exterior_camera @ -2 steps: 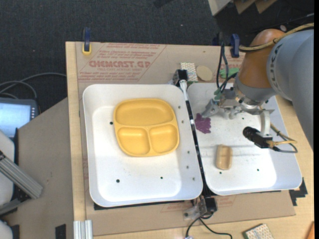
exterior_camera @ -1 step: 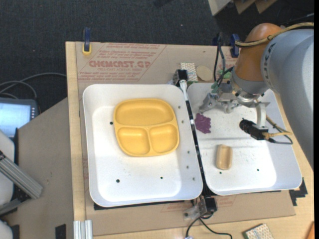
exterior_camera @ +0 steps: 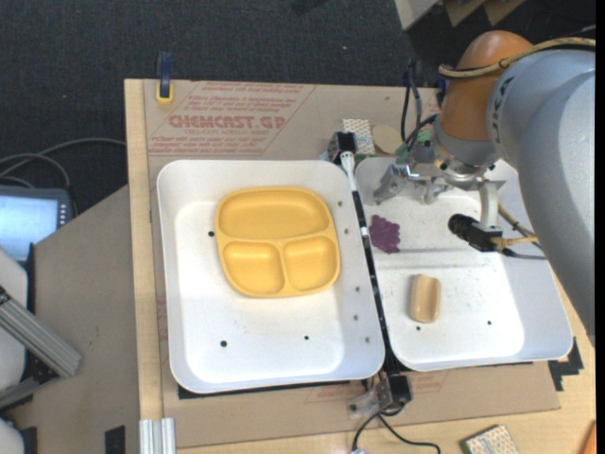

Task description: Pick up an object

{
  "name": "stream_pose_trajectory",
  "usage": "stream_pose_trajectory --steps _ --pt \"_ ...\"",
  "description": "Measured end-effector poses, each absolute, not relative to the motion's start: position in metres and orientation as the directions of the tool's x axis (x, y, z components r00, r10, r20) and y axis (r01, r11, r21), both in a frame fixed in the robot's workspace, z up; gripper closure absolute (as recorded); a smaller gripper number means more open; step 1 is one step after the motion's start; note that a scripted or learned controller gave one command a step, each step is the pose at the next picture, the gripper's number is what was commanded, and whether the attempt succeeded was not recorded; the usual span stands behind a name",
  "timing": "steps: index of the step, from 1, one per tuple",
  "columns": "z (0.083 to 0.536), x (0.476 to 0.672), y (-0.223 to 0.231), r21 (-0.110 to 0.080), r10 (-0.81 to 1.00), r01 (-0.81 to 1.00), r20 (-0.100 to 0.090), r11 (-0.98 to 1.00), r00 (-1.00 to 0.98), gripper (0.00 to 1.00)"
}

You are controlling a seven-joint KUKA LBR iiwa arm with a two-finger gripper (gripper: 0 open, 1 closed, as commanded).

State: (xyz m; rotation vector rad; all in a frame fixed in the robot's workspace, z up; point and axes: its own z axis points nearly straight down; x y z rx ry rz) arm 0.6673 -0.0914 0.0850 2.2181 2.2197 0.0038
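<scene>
1. Nearest candidate for the pick: a purple lump (exterior_camera: 385, 234), lying flat on the floor of the right bin (exterior_camera: 473, 339) at about 10 o'clock from the bin's centre, just beside the wall shared with the other bin
2. Second candidate: a tan cylinder (exterior_camera: 424, 298), on its side at about 5 o'clock from the purple lump and apart from it; it rests on the same bin floor, roughly 8 o'clock from the bin's centre
3. The gripper (exterior_camera: 413, 180) stands at about 1 o'clock from the purple lump, over the bin's 11 o'clock corner, near the lump but not touching it as far as one can see from here; whether it is open or closed cannot be told at this slant, and no object is seen in its hold
4. The arm (exterior_camera: 558, 159), with its orange band (exterior_camera: 477, 83), reaches in from 3 o'clock
5. Third candidate, well apart: a yellow divided plate (exterior_camera: 278, 240) in the middle of the left bin (exterior_camera: 189, 253)
6. Progress, as a judgement: the approach looks made, but every object lies on a bin floor, so the grasp and the lift are both left to do
</scene>
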Motion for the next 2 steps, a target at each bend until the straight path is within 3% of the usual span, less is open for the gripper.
stream_pose_trajectory --steps 1,2 --pt "0.085 0.633 -0.142 -0.004 1.0 1.0 0.0 -0.004 0.004 0.0" --pt "0.085 0.668 -0.091 0.005 1.0 1.0 -0.001 0.002 -0.002 0.0"
